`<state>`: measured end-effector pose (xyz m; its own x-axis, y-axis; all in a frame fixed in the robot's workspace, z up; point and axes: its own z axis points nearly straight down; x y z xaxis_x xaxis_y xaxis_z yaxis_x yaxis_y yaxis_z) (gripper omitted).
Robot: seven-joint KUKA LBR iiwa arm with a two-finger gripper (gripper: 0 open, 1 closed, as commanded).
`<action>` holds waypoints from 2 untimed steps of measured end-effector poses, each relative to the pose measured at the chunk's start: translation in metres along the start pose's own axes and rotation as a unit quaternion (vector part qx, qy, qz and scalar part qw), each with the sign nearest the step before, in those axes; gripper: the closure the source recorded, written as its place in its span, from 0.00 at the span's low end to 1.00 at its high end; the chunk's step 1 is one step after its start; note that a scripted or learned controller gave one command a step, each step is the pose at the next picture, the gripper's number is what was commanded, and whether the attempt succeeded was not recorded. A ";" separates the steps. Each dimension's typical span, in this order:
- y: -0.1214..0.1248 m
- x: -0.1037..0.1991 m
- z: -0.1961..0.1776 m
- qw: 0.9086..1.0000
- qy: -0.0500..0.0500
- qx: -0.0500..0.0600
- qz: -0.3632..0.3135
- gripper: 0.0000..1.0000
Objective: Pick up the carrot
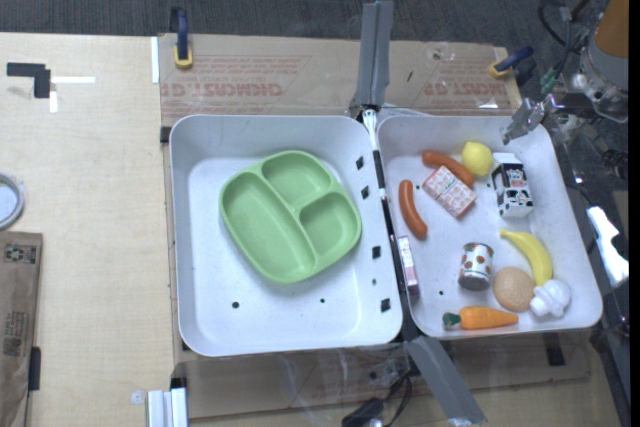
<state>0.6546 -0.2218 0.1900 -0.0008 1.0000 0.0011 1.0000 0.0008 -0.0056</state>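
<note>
The carrot [483, 318], orange with a green stub at its left end, lies flat along the front wall of the right bin [578, 215]. My gripper [524, 121] hangs over that bin's back right corner, well away from the carrot and above the bin's rim. Nothing shows in its grasp. The arm with its orange band [612, 27] rises behind it at the view's right.
Around the carrot sit a tan round fruit [513, 288], a white garlic bulb [550, 297], a banana [530, 253] and a small can [477, 266]. Farther back are two sausages [412, 208], a pink box [449, 192], a lemon [477, 157] and a black-and-white carton [512, 190]. The left bin holds a green divided plate [290, 213].
</note>
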 end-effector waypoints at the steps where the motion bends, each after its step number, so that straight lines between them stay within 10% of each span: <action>1: -0.091 0.016 0.099 0.965 0.012 0.000 0.262 0.00; 2: -0.155 0.028 0.037 0.834 0.000 0.002 0.552 0.00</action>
<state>0.4996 -0.1943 0.1540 0.9198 0.3923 -0.0069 0.3923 -0.9198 -0.0059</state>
